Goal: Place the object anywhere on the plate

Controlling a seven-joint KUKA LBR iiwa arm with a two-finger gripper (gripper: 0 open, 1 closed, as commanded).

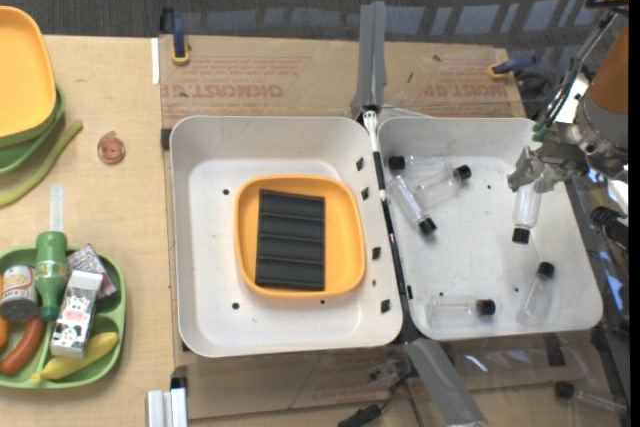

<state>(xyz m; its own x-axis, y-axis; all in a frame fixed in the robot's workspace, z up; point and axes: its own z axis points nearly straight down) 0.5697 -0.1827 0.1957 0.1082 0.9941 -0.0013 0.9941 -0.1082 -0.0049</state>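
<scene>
An orange plate (345,240) lies in the middle of the left bin (200,245). A black ridged rectangular object (291,239) rests flat on the plate, roughly centred. My gripper (537,171) hangs over the right side of the right bin (470,215), far from the plate. Directly below it is a clear vial with a black cap (524,211), and I cannot make out whether the gripper touches it.
Several clear vials with black caps lie scattered in the right bin, such as one (411,205) near its left wall and one (537,290) at the lower right. A green tray of toy food (100,345) and stacked plates (20,85) sit on the table at left.
</scene>
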